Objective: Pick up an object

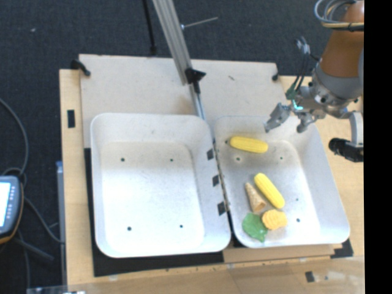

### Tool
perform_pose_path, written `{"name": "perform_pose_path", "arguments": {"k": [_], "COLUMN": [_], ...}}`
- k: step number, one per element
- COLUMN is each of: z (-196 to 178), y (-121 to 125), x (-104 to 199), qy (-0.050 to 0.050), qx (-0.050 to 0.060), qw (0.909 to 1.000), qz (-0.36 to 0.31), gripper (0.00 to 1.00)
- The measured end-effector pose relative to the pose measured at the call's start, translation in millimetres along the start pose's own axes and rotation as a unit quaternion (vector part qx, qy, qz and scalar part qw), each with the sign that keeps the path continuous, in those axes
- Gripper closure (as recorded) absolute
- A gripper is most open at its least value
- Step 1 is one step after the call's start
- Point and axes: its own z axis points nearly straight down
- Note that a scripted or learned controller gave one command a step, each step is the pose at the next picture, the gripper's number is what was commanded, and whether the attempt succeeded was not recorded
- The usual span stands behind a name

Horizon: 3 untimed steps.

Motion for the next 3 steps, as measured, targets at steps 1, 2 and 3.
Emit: {"name": "perform_pose_path", "arguments": {"k": [1, 2, 3], "z": [-3, 52, 97], "y": [1, 10, 11], "x": [0, 2, -6], "qy": [-0.001, -0.001, -0.001], "qx": [-0.002, 0.000, 0.000], "qw": [1.0000, 1.0000, 1.0000], "qz": [-0.001, -0.002, 0.001], "gripper": [0.00, 0.00, 0.00]}}
